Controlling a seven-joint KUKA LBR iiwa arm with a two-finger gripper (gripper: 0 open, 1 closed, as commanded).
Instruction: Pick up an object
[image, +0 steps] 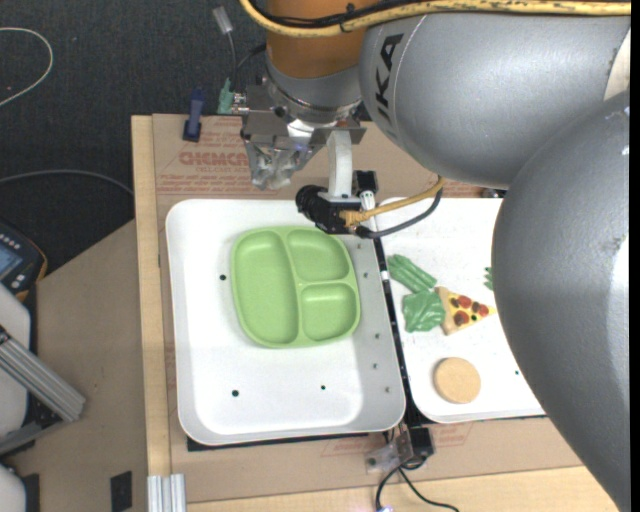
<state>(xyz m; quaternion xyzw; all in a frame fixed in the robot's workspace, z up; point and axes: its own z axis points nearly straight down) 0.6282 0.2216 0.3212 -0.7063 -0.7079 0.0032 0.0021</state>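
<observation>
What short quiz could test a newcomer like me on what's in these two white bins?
1. True or false: the green divided plate lies in the left bin.
2. Which lies nearest the front of the right bin? A) round tan cookie B) pizza slice C) green leafy toy
3. How many compartments does the plate have?

Key: 1 true; 2 A; 3 three.
</observation>
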